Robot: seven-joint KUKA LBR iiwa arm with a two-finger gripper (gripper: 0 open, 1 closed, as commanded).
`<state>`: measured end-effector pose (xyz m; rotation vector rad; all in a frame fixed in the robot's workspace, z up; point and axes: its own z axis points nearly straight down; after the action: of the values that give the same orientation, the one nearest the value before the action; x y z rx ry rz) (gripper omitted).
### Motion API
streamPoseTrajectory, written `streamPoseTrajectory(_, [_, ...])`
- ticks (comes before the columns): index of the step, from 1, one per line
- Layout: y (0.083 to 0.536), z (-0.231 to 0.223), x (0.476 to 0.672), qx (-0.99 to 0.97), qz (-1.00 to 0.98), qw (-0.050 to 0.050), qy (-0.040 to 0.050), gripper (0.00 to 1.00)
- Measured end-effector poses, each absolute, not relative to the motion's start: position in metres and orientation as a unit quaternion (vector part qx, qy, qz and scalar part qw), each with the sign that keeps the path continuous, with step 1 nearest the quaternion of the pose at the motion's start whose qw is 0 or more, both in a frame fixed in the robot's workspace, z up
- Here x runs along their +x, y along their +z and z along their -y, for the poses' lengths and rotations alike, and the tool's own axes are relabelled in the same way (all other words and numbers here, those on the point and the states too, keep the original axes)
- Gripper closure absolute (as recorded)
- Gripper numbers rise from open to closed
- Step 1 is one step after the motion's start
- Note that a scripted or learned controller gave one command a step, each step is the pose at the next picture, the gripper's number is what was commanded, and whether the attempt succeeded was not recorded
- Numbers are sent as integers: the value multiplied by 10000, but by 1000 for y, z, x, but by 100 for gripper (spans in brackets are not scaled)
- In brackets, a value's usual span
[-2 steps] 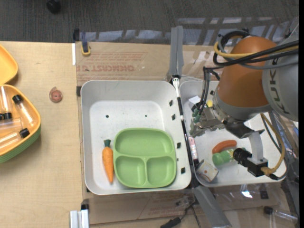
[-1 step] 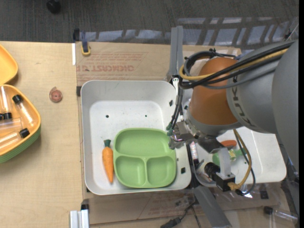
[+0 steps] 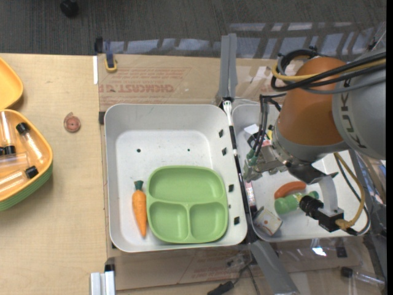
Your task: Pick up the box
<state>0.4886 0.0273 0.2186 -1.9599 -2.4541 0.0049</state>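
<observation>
At near corner of right bin (image 3: 299, 225): small pale box (image 3: 268, 222), lying on bin floor, apparently untouched. Just behind: green item (image 3: 287, 203), red-orange item (image 3: 288, 189). Gripper (image 3: 255, 163) above, near bin's left wall, apart from box; open or closed: cannot tell. Judgement: pick not yet made, descent and grasp remain. Left bin (image 3: 123, 165): green divided plate (image 3: 187, 204), carrot (image 3: 140, 209). Arm (image 3: 319, 115) shows partial "KU". Far cardboard (image 3: 184, 78): red print, upside down, reads roughly "CHEMCAST".
</observation>
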Motion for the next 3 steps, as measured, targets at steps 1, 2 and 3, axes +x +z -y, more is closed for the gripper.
streamPoseTrajectory(1, [190,-96,477,-6807,7326,15,29,100])
streamPoseTrajectory(2, [292,-49,503,-6498,7601,0,19,100])
streamPoseTrajectory(3, [207,-95,477,-6755,7374,10,24,100])
